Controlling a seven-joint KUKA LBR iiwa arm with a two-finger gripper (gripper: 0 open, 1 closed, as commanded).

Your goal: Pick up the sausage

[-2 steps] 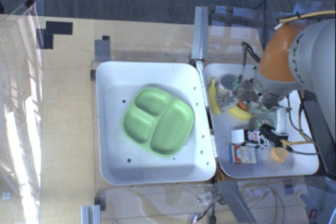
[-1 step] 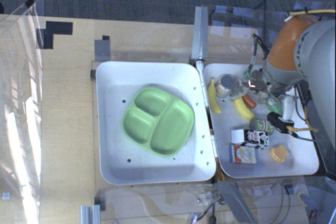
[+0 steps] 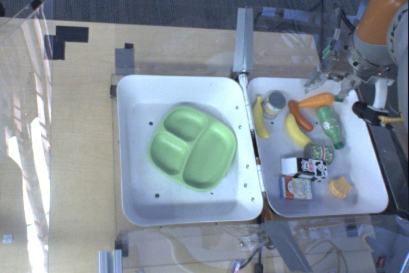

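Sausage [image 3: 300, 114] lies untouched in the right bin [image 3: 377, 198], slanted between the carrot [image 3: 316, 100] and a banana [image 3: 294, 130]. Gripper [image 3: 332, 80] hangs over the bin's far rim, near the carrot, fingers spread and holding nothing. Task judged barely begun: descent, grasp and lift all remain.

Two smooth white plastic bins [image 3: 128, 156] sit on a pale matt wooden bench [image 3: 70, 137]. A glossy green plastic divided plate [image 3: 193, 148] lies inside one. The red sausage [image 3: 300, 115] looks smooth and slightly shiny.
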